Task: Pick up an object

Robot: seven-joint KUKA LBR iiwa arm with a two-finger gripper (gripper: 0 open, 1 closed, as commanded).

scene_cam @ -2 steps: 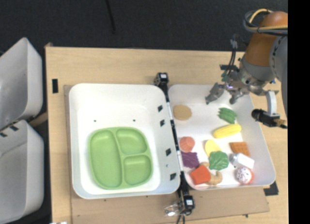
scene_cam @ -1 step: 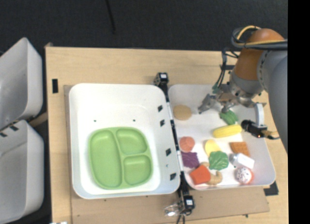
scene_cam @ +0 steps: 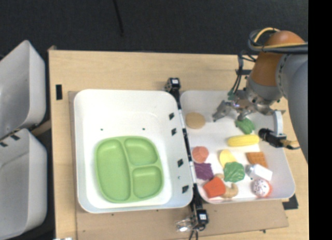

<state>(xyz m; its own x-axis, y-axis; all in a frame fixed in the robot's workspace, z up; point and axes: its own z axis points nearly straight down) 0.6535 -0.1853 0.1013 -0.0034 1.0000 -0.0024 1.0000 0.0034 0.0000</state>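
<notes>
Just below and right of the gripper (scene_cam: pixel 232 110), a small green object (scene_cam: pixel 245 126) lies in the right bin (scene_cam: pixel 207 98), apart from the fingertips. Its fingers (scene_cam: pixel 222 111) are spread wide and hold nothing. That green piece is rounded and glossy, above a yellow banana-like toy (scene_cam: pixel 243 140)

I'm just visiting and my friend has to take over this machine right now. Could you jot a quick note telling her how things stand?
Gripper: over the far end of the right bin, fingers spread open, nothing between them.
Things: the toy food lies in the right bin. A green piece sits just beside the gripper, then a yellow corn cob; a tan round piece lies toward the divider. More pieces crowd the near end.
The left bin holds a green divided tray.
Done: nothing picked up yet.
Left: lower onto one piece, probably the green one nearest, close, and lift.
</notes>
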